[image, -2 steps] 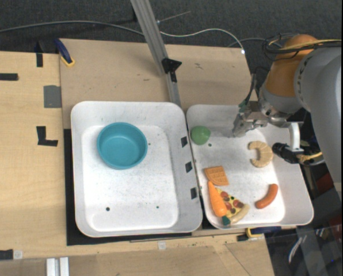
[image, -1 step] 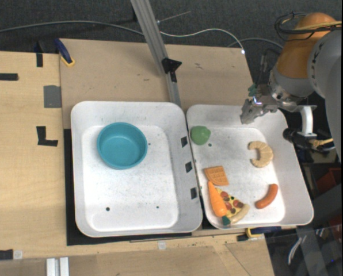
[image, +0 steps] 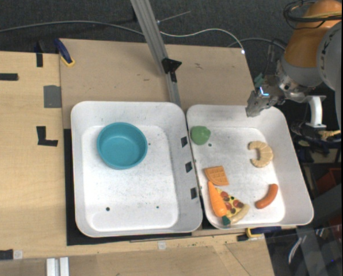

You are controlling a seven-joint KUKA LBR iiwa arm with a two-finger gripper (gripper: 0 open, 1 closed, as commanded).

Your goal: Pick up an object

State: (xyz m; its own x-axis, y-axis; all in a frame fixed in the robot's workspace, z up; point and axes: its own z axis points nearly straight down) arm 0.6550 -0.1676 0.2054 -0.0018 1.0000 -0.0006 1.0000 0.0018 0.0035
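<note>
My gripper [image: 255,105] hangs over the far right corner of the right bin [image: 286,131], with nothing seen between its fingers. In that bin lie a green round piece [image: 200,134] at the far left, a tan croissant [image: 261,153] on the right, a waffle-like cracker [image: 216,175] in the middle, an orange carrot [image: 218,200], a pizza slice [image: 236,207] beside it at the near edge, and a red sausage [image: 266,196] at the near right. The croissant is the nearest of these to the gripper.
The left bin [image: 85,171] holds a blue bowl [image: 122,145]. A grey metal pole [image: 154,39] slants down to the gap between the bins. Cables lie across the dark floor behind the bench and at the right by the arm.
</note>
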